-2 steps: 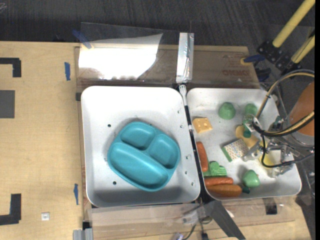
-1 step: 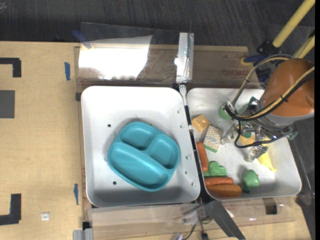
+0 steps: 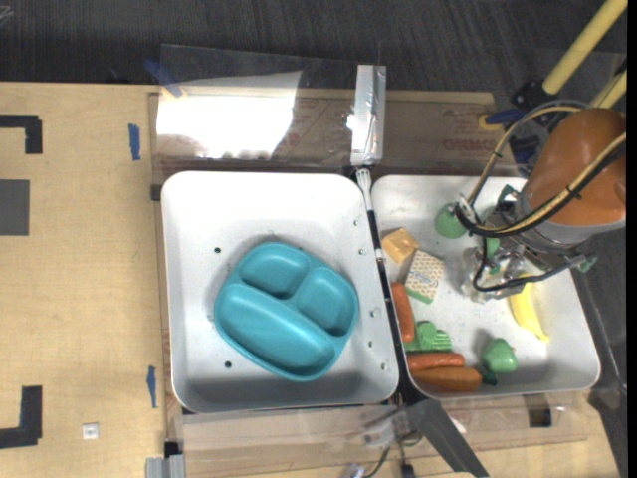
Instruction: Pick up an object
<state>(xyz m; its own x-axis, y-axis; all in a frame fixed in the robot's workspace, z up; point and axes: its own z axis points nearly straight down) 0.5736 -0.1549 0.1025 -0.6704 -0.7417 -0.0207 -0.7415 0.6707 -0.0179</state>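
Observation:
My gripper (image 3: 494, 273) is down inside the right bin (image 3: 582, 366), near its middle, hanging from the grey and orange arm (image 3: 582, 177). A yellow banana (image 3: 527, 313) lies just to its lower right. A speckled cracker-like piece (image 3: 425, 275) and a yellow cheese block (image 3: 399, 244) lie to its left. A green ball (image 3: 450, 222) sits at its upper left, partly behind cables. Along the bin's left and front lie an orange carrot (image 3: 403, 313), a green leafy toy (image 3: 432, 337), a hot dog (image 3: 444, 365) and a green pepper (image 3: 499, 357).
The left bin (image 3: 189, 207) holds a teal divided plate (image 3: 288, 308). A low wall (image 3: 379, 267) separates the two bins. Black and yellow cables (image 3: 498, 182) loop from the arm over the right bin's back. Cardboard bench surface (image 3: 70, 267) extends to the left.

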